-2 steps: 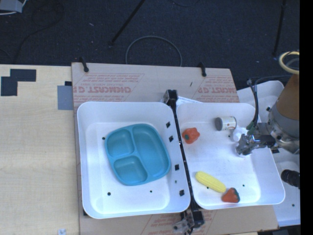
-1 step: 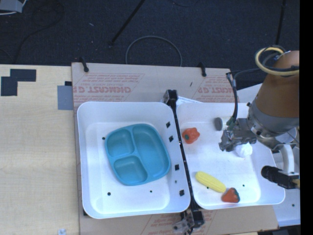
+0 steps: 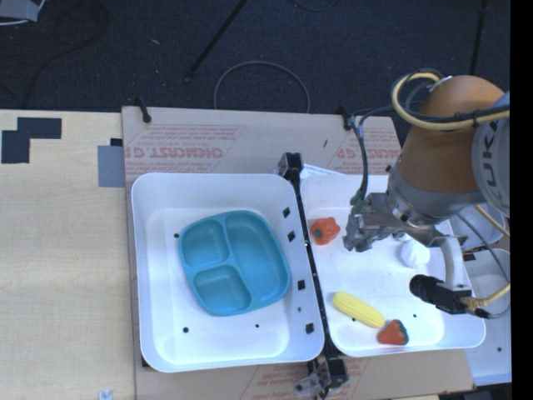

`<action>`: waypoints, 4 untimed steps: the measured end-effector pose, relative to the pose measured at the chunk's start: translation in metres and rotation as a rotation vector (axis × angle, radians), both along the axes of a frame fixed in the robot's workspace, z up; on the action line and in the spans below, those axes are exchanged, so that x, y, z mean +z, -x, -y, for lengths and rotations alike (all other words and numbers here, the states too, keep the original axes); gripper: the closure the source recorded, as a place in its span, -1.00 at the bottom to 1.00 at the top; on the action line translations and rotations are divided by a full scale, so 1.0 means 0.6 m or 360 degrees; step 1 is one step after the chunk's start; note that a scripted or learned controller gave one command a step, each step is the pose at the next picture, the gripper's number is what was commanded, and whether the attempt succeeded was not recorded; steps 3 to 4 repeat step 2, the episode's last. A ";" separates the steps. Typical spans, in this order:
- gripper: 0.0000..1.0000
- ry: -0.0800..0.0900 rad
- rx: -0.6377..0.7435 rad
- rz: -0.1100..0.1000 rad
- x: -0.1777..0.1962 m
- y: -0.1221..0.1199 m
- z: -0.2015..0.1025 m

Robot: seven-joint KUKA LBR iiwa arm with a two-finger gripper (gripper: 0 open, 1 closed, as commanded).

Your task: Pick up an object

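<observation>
The right bin (image 3: 379,344) holds an orange-red toy (image 3: 325,230) near its left wall, a yellow corn cob (image 3: 359,309) toward the front, a red strawberry-like toy (image 3: 392,332) beside the corn, and a white object (image 3: 413,253) partly hidden under the arm. My gripper (image 3: 360,238) hangs low in the right bin, just right of the orange-red toy and apart from it. The arm with its orange band (image 3: 450,132) covers the bin's back right.
The left bin (image 3: 158,223) holds a blue divided plate (image 3: 235,261). A black divider (image 3: 301,257) runs between the bins. Cables and a black fitting (image 3: 437,292) hang off the wrist over the right bin's right side. Cardboard (image 3: 208,140) lies under both bins.
</observation>
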State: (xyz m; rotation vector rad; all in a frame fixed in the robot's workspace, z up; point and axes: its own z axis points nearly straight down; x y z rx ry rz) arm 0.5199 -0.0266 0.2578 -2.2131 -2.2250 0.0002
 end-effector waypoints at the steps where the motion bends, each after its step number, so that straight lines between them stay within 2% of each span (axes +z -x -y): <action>1: 1.00 0.0001 -0.0001 0.0000 0.000 -0.026 -0.083; 2: 1.00 0.0002 -0.0001 -0.0003 -0.014 -0.030 -0.180; 4: 1.00 0.0002 -0.0001 -0.0003 -0.014 -0.030 -0.180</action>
